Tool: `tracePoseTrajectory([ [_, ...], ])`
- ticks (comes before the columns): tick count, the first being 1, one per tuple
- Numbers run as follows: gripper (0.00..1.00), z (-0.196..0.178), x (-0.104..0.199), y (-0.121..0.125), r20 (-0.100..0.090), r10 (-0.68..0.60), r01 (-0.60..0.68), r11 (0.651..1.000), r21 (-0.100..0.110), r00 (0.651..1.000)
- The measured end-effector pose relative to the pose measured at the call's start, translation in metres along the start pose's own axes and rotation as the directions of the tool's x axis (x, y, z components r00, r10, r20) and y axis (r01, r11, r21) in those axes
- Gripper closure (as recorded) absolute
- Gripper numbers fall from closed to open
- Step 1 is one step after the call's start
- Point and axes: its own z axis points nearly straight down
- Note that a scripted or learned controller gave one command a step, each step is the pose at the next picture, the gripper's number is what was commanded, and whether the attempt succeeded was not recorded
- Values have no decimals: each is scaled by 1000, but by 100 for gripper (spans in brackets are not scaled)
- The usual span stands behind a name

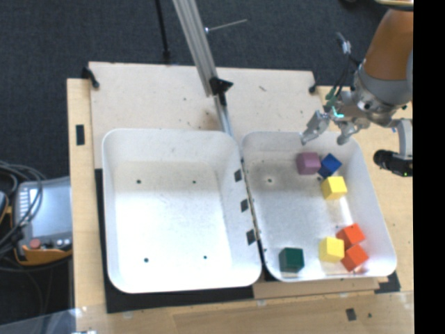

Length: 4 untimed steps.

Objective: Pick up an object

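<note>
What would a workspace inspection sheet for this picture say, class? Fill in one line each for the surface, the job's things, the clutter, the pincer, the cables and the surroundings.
Surface: a wooden bench bears a left bin and a right bin, both white and shallow.
Job's things: all in the right bin: purple block, blue block, upper yellow block, two orange blocks, lower yellow block, green block.
Clutter: nothing seen.
Pincer: pincer open above the right bin's far edge, near the purple block, holding nothing.
Cables: a bundle left of the bench.
Surroundings: dark carpet; a metal rail slants over the bench; a handheld control unit at left.
</note>
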Motion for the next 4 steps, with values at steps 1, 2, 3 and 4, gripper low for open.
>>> tracePoseTrajectory([
  [1,0,-3,0,1,2,-2,2,1000,-4,1000],
  [2,0,57,-9,3,3,3,-3,1000,1,1000],
  [3,0,119,-13,-1,2,4,-4,1000,1,1000],
  [4,0,136,-16,6,9,7,-7,1000,-27,1000],
])
